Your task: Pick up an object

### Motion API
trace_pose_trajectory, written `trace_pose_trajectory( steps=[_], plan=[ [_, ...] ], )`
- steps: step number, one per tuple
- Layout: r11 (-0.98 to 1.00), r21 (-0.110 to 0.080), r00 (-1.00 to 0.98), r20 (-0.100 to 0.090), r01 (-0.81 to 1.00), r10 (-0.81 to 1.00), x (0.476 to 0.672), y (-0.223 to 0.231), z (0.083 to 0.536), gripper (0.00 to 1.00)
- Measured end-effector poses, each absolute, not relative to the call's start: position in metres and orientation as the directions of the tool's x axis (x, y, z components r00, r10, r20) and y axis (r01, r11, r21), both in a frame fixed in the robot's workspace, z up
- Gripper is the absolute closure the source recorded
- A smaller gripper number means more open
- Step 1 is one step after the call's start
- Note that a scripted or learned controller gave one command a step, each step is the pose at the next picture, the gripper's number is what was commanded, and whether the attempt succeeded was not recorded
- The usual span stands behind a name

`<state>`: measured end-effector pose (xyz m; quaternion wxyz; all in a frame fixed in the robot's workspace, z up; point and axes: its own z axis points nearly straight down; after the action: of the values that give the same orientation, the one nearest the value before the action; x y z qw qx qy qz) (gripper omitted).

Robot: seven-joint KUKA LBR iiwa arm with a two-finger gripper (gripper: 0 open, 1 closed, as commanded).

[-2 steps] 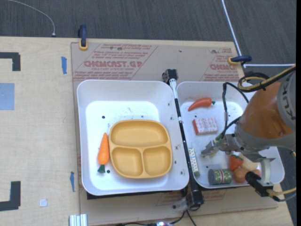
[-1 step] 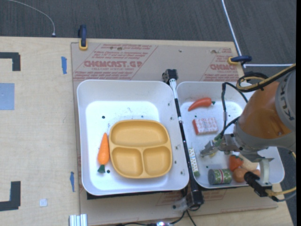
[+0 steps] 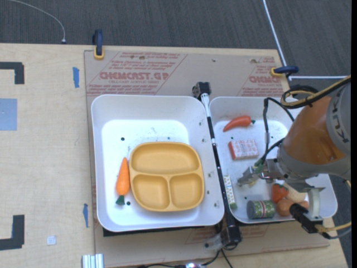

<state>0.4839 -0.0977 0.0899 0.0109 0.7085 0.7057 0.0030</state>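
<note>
Objects for picking, all in the right bin (image 3: 329, 202): red chili pepper (image 3: 238, 122) at the far side, lying slantwise; white packet with red print (image 3: 244, 148) just near of it, around the bin's middle; green can (image 3: 261, 209) on its side along the near wall; orange-red toy pieces (image 3: 281, 197) just right of the can, partly hidden under the arm. Gripper (image 3: 247, 177) low over the bin floor, between the packet and the can, pointing left; metal fingers spread slightly at the tips with nothing visible between them, apparently open and holding nothing. Grey arm with orange band (image 3: 313, 135) reaching in from the right, covering much of the bin's right half, black cables looping beside it. In the left bin (image 3: 106, 155): yellow three-compartment tray (image 3: 166, 175) sitting near the centre, toy carrot (image 3: 122, 178) lying just left of it, green end toward the near side, touching or almost touching the tray's edge. Both bins side by side on a cardboard sheet (image 3: 139, 71) with red lettering, clamped to the wooden bench (image 3: 39, 166).
</note>
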Motion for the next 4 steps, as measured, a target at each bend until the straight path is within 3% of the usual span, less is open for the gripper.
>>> trace_pose_trajectory(
  steps=[1,2,3,4],
  plan=[
    [-0.007,0.029,0.007,-0.019,1.0,1.0,0.4859,-0.101,0.1016,1.0],
    [-0.007,0.029,0.008,-0.019,1.0,1.0,0.4859,-0.101,0.1015,0.0],
    [-0.007,0.032,0.008,-0.02,0.999,1.0,0.487,-0.1011,0.1115,1.0],
    [-0.007,0.032,0.008,-0.02,0.999,1.0,0.4869,-0.1011,0.1115,0.0]
  ],
)
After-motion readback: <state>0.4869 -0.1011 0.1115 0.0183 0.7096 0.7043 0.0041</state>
